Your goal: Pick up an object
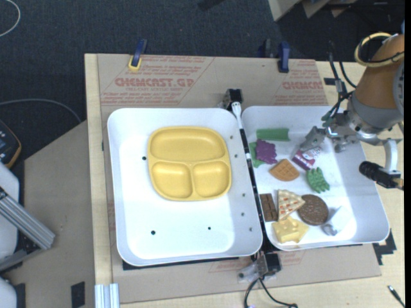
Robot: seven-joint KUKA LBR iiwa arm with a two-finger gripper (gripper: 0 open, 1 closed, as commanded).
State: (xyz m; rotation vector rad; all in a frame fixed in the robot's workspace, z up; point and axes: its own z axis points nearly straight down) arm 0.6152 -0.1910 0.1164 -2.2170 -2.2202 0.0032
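Camera view: arm coming in from right, tool (313, 145) hanging low over right bin (366, 201), can't tell its state tbh. Toy food crowding that bin's left half: green bar (273, 134), purple grapes (264, 151), waffle (284, 170), pizza slice (289, 202), cookie (313, 210), cheese (290, 230). Right half sitting open. Left bin (128, 191) holding yellow divided plate (189, 162), open room toward near edge.

Toys: play-food pieces (287, 170) clustered in the right bin (369, 210).
Spread: from 12 o'clock to 6 o'clock.
Pose: lying flat.
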